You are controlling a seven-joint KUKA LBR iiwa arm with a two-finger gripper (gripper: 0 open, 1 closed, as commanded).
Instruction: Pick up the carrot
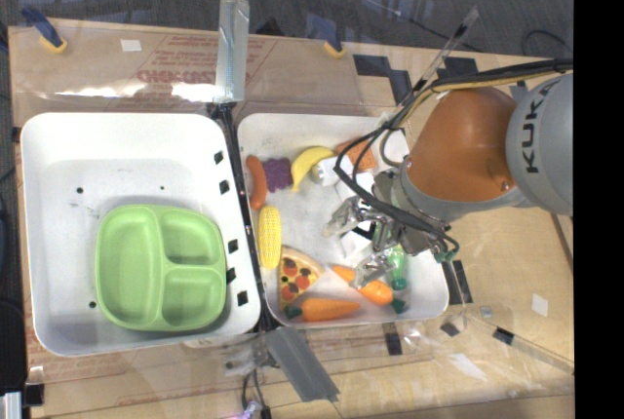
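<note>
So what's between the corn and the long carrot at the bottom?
In the camera view, the pizza slice lies between the corn and the carrot.

Robot lab: KUKA arm [531, 144], 2 bins [58, 164], taped bench [507, 349].

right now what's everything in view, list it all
bins: 2, white, side by side on the bench
tray: 1, green, three sections, in the left bin
sausage: 1, red-brown, right bin, upper left
grapes: 1 bunch, purple, beside the sausage
banana: 1, yellow, right bin, top
corn: 1, yellow, right bin, left side
pizza slice: 1, yellow and red, lower left of right bin
carrots: at least 2, orange, near the right bin's front edge
arm: 1, grey and orange, over the right bin
gripper: 1, metal, above the carrots
</note>
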